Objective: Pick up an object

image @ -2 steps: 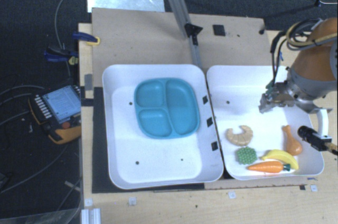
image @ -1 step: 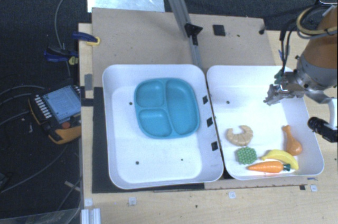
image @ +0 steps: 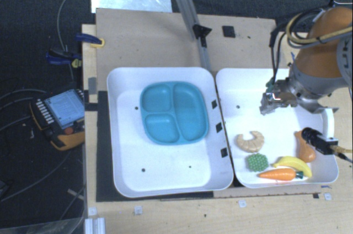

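Hand above right bin, grip state unclear, croissant near, no legible writing.

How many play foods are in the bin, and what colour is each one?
Tan croissant: 1
Green broccoli: 1
Yellow banana: 1
Orange carrot: 1
Orange-brown piece, partly hidden, kind unclear: 1
Total: 5, all in the right bin.
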Controlling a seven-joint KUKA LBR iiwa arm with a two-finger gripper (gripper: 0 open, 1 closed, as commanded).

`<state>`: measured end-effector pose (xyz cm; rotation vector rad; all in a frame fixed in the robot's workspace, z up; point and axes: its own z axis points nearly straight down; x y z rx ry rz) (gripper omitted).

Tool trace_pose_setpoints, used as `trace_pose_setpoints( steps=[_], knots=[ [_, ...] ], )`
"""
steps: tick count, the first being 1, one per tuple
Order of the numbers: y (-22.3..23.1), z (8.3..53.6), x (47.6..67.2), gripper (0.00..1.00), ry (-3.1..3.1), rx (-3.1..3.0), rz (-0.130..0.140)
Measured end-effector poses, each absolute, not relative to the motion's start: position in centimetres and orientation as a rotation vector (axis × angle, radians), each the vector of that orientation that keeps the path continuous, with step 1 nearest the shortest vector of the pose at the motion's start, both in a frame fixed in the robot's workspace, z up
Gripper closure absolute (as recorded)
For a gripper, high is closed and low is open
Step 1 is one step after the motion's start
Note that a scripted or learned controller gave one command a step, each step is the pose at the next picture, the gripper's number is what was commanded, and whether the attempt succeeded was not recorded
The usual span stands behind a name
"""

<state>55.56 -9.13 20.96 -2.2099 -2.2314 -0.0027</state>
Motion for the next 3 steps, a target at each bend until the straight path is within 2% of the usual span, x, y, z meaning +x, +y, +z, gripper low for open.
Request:
trace_pose_setpoints(
  steps=[1, 3],
  knots=[
    [-4.1, 22.2, 55.5, 1.0, -2.233, -2.21, -0.005],
    [8.1, 22.2, 53.4, 1.0, -2.233, -2.206, -0.003]
  ],
)
